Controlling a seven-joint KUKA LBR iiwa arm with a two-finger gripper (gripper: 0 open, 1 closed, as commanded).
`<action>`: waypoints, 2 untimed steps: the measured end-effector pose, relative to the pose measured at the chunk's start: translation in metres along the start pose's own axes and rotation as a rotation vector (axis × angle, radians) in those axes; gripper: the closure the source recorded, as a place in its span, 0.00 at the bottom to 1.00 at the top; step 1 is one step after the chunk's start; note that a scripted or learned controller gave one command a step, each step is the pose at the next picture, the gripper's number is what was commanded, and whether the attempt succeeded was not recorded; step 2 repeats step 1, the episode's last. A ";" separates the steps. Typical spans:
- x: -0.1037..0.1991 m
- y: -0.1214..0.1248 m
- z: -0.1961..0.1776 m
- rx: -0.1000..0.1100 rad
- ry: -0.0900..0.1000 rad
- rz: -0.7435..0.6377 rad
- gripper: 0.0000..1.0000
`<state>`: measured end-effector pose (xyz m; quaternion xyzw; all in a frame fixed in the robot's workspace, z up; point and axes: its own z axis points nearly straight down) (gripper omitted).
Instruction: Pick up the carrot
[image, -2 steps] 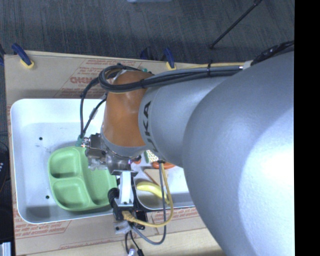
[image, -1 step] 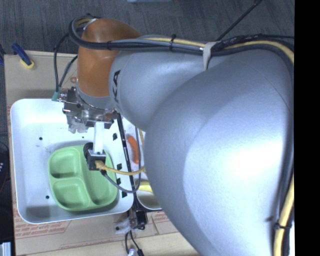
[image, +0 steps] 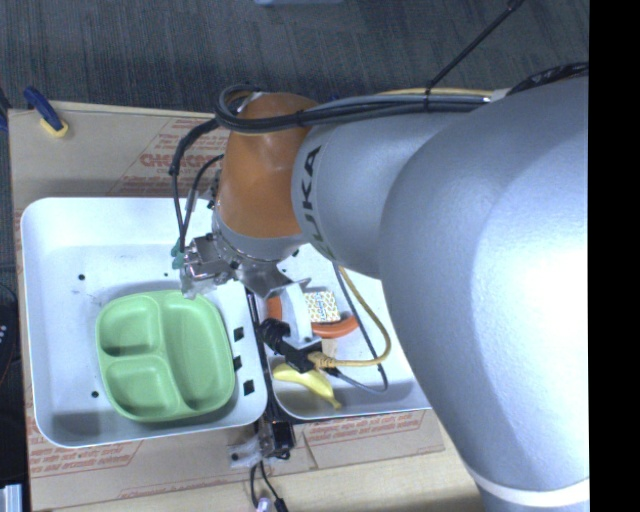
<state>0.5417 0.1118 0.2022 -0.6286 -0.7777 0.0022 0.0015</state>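
An orange piece (image: 344, 326) that looks like the carrot lies in the right bin (image: 400, 385). It sits just under a small patterned box (image: 320, 305), and the arm hides most of it. My gripper (image: 272, 300) hangs below the orange wrist band, over the wall between the two bins and at the right bin's left side. It is a little to the left of the orange piece. The wrist and bracket cover the gripper's tip, and nothing can be seen held in it.
A green divided plate (image: 160, 355) lies in the left bin (image: 60, 240). A yellow banana (image: 305, 385) rests near the right bin's front edge. The big grey arm covers most of the right bin. A blue-and-yellow tool (image: 45, 112) lies on the bench at the far left.
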 end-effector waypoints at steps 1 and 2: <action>0.035 0.008 -0.124 -0.003 0.002 0.200 1.00; 0.035 0.008 -0.124 -0.003 0.002 0.200 1.00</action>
